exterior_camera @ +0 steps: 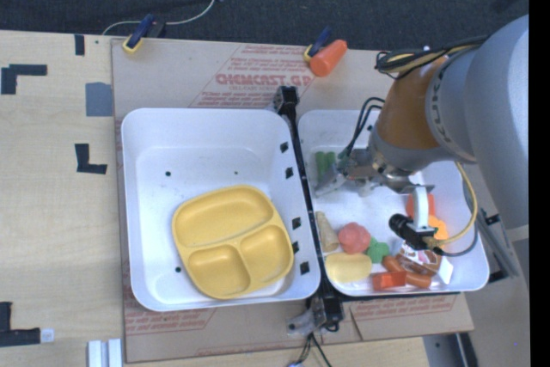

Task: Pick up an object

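Over the right bin [478,269], the gripper [331,176] hung low beside a green toy [324,161]; its state could not be told. Nothing appeared lifted; the pick remained undone.

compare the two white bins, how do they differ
The left bin holds one large yellow divided plate; the right bin holds many small items, among them a pink ball. The arm reaches over the right bin, not the left. Both are shallow, white and side by side.
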`<control>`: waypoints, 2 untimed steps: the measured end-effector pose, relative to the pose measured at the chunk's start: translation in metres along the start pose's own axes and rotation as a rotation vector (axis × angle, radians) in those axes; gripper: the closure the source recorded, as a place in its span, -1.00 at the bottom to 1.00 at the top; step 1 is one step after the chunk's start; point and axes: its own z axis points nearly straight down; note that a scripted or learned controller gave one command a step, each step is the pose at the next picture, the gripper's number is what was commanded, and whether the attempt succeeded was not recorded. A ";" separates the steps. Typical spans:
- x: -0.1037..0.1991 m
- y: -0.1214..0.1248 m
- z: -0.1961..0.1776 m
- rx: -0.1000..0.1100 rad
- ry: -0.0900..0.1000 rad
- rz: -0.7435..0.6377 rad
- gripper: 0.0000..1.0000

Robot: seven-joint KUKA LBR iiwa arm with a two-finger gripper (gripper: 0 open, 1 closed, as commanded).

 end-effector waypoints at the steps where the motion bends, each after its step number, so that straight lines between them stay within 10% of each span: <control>1: -0.008 0.068 -0.001 0.000 0.000 -0.004 -1.00; 2: 0.001 0.057 -0.001 0.005 0.000 -0.002 -1.00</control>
